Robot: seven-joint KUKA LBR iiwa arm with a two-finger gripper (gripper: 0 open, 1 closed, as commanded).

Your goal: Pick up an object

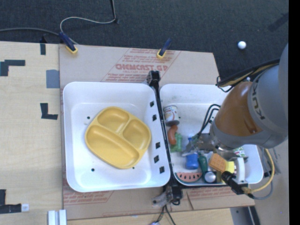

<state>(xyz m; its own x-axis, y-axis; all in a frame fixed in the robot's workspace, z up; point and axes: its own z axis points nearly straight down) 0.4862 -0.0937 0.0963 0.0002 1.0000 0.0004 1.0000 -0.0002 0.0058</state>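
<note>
My gripper (196, 145) reaches down into the right bin (187, 93), just above a blue block (191, 161) and a green bottle (202, 163). The wrist hides most of it. Near it lie a small can (169, 113), an orange carrot-like piece (172, 135), a green leafy piece (177, 144), a watermelon slice (188, 176), a tan block (217, 162) and a yellow piece (229, 166). The left bin (75, 97) holds a yellow divided plate (117, 137).
The arm's grey and orange body (243, 116) covers the right part of the right bin. Black clips sit along the divider (157, 125) between the bins. Cardboard (140, 64) lies under both bins, with yellow clamps at its far edge.
</note>
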